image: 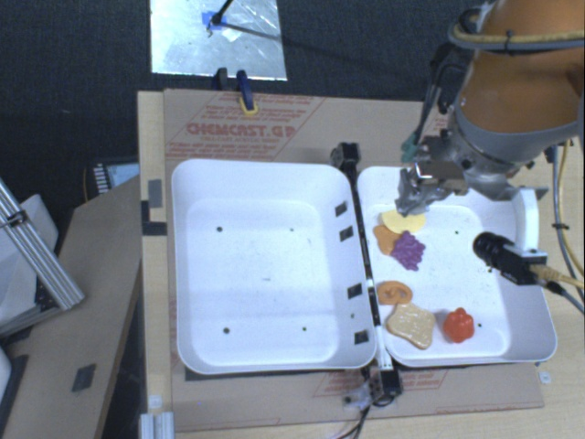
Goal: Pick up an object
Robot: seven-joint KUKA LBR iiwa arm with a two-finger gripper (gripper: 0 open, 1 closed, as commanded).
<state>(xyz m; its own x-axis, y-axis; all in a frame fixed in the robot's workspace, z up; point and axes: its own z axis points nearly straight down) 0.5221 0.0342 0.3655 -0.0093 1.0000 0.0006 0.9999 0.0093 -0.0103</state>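
My gripper (413, 199) hangs low in the right bin (526, 332), at its upper left part, right over a pale yellow slice (403, 220). The fingers are dark and blurred against the bin. Just below the slice lie an orange piece (385, 238) and a purple grape bunch (409, 251). Further toward the front lie a round orange pastry (394, 292), a tan bread slice (410, 325) and a red pepper (459, 325).
The left bin (260, 263) sits beside the right one, joined by a black clip strip (358, 245). A black cylindrical part (501, 252) with a cable juts in over the right bin's right side. Cardboard underlies both bins.
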